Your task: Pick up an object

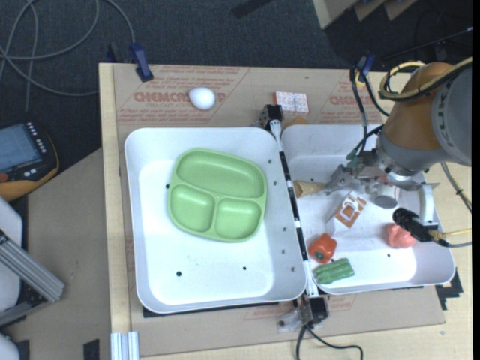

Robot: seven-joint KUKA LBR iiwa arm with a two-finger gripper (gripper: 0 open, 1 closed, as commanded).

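the arm reaches in from the right and its claw [365, 177] hangs low over the right bin [315, 142], in the upper middle of it. the wrist and its metal parts cover the tips from above, so i cannot tell how wide the claw stands or whether it has anything in it; nothing can be seen clamped there.

the things to choose from all lie in the right bin. a small orange and white packet [349, 211] lies just below the claw, the nearest candidate. a tan cone-shaped piece [307, 188] lies to the claw's left, near the bin's left wall. further down, a red and orange toy vegetable [323, 247] sits just above a green block [333, 271] at the bin's lower edge, and a pink lump [399, 235] lies towards the right, beside a black cable end. the left bin [150, 201] carries a green divided plate [218, 194].

this looks like the reach or descent step, before any lift. the next move calls for lining the claw up over one item, most likely the packet, closing on it squarely, then rising. the packet looks flat and thin, so a shallow grip could slip off it.
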